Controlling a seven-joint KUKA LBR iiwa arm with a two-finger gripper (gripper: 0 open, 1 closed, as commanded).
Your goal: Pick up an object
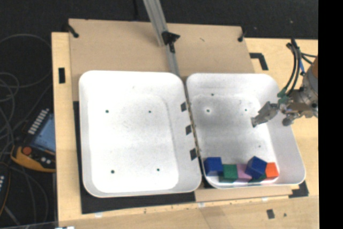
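Several small blocks lie along the near edge of the right bin [230, 94]: a blue block [213, 164], a green block [230, 172], a pink block [244, 174], a second blue block [256, 167] and an orange block [272, 170]. My gripper [275, 116] hangs over the right side of that bin, farther back than the blocks and apart from them. Its fingers are spread open, with one grey finger [262, 114] pointing left, and nothing is between them.
The left bin [134, 131] sits beside the right one. A grey metal pole [155, 8] slants in from the top to the gap between the bins. Cables and a handheld pendant [37, 139] lie off the bench at the left.
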